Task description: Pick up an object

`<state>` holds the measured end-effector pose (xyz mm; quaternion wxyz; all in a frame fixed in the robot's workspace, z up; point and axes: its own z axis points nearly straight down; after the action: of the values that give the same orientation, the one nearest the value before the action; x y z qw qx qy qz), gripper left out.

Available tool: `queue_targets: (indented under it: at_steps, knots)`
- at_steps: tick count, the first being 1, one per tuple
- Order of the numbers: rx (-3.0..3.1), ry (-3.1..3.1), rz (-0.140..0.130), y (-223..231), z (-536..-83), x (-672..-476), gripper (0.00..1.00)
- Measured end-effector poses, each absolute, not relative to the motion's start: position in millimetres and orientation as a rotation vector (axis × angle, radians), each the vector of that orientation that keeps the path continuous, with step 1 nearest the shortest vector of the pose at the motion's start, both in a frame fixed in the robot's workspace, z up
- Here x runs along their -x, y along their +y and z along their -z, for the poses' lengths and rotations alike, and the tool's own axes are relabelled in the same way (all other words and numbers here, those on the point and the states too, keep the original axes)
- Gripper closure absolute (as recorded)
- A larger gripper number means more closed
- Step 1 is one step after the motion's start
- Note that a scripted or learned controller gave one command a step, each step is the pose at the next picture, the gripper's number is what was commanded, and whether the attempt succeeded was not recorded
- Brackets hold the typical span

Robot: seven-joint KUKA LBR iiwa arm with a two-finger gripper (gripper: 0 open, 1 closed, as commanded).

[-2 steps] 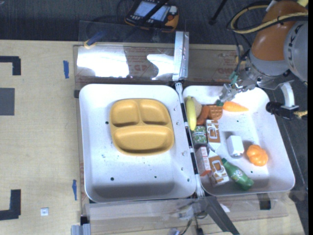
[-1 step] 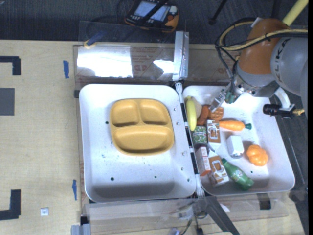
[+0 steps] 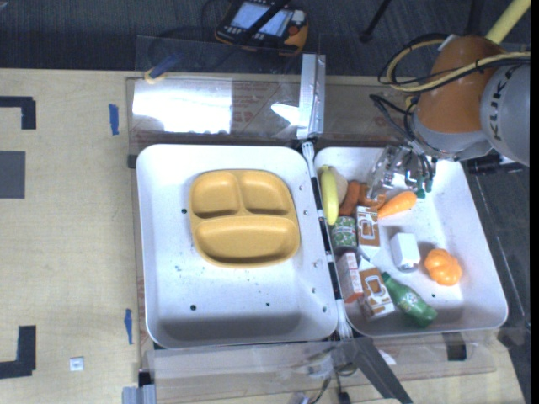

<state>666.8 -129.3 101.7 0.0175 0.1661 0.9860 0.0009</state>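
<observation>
My gripper (image 3: pixel 399 173) hangs over the back of the right bin (image 3: pixel 472 225), just above an orange carrot (image 3: pixel 397 203) that lies tilted on the bin floor. Nothing shows between the gripper and the carrot. To the left, a yellow banana (image 3: pixel 329 196) lies along the bin's left wall. A small brown item (image 3: pixel 353 194) sits beside it. An orange fruit (image 3: pixel 443 266) rests toward the right. A white block (image 3: pixel 406 251) lies at the bin's middle, and a green bottle (image 3: pixel 409 300) lies near the front.
Orange-and-white cartons (image 3: pixel 366 226) (image 3: pixel 376 295) and a green can (image 3: pixel 344 235) crowd the right bin's left side. A yellow divided plate (image 3: pixel 244 215) sits in the left bin (image 3: pixel 168 293). A clear panel (image 3: pixel 219 103) stands behind the bins.
</observation>
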Motion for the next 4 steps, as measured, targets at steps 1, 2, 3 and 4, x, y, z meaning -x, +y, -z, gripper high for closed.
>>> queue_targets:
  at_steps: [1,2,3,4]
  knots:
    - [-0.518,3.055,-0.006,-128.8,-113.9,-669.3,1.00]
    - [0.017,3.103,0.004,-128.7,-102.8,-655.6,1.00]
    - [-0.224,3.126,-0.003,-40.6,-186.8,-668.6,1.00]
    - [-0.879,3.009,-0.004,15.5,-255.7,-637.4,1.00]
